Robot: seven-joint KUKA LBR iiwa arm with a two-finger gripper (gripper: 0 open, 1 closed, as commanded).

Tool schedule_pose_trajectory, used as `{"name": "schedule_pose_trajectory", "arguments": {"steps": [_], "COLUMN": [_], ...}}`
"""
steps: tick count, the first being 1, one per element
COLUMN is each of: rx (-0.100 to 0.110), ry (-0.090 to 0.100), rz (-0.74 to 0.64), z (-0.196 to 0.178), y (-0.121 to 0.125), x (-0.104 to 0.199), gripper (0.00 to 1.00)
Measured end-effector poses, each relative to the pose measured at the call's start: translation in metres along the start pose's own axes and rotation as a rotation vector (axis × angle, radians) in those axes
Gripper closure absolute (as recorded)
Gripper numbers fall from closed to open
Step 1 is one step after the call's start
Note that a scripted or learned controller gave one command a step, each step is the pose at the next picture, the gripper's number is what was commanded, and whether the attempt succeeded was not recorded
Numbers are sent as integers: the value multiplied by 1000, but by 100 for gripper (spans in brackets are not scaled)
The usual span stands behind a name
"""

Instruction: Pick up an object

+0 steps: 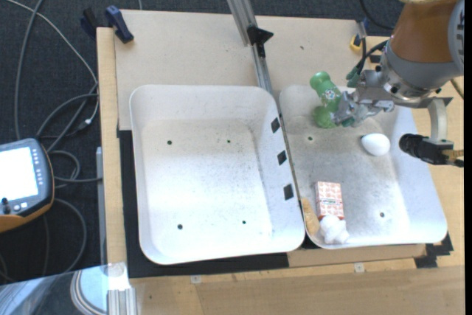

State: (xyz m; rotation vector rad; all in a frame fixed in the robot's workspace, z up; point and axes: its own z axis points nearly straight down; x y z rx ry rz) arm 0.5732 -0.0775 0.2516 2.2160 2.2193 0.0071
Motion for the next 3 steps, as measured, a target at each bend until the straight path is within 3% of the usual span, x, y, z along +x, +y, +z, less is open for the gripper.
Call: {"name": "schedule_pose_trajectory", "arguments": {"steps": [3], "rx": [5], "ry": [1], "rz": [-3], "z": [0], "y": [36], "x": [151], "gripper": [100]}}
